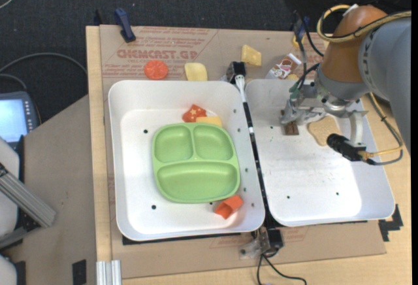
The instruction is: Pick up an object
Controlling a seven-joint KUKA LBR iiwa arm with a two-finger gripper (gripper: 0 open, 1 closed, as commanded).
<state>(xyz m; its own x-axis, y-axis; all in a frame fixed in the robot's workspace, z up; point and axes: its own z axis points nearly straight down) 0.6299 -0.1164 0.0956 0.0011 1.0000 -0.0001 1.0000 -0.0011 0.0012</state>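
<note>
Block [290, 128], small and brown, lies at the upper left of the right bin [326, 199], near the wall it shares with the left bin [127, 166]. It looks like the object to take. The jaws sit directly over it, touching it or very nearly so. I cannot tell whether they are spread, closed or pinching it, because the wrist hides the tips. A tan slab [319, 133] lies just beside the block on the right, partly under the arm [349, 58].

To grasp well, I would centre the jaws on the block so that both sides meet it at once. They should stay clear of the slab and go low enough to catch the block's flanks rather than its top edge. The bin wall is near, so the jaw on that side needs room. Close firmly, lift straight up, and check that the block leaves the floor. A glancing touch would likely push so light a piece aside.

The left bin holds a green plate [194, 163] with a red piece [194, 114] and an orange piece [227, 206] at its edges. A red disc [155, 69] lies on the counter [104, 114] behind.
</note>
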